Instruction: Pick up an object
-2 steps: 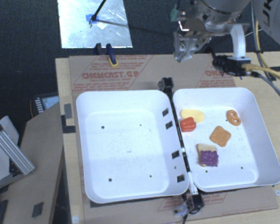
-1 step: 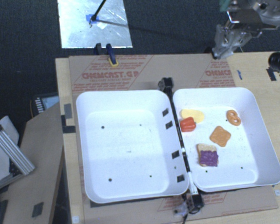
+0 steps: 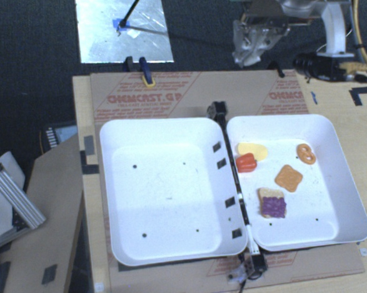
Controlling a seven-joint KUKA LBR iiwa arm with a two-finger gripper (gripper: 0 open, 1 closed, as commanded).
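Note:
The right bin holds several small items. A yellow piece lies near its upper left, with a red pepper-like piece just below it. A pretzel sits toward the upper right. An orange cracker-like square lies in the middle, and a slice of bread with purple jam is below it. My gripper hangs high above the bench, beyond the far edge of the bins, with nothing seen between its fingers.
The left bin lies beside the right one, joined by a black-clipped divider. A shiny metal sheet lies at the back left. An aluminium frame stands at the left edge.

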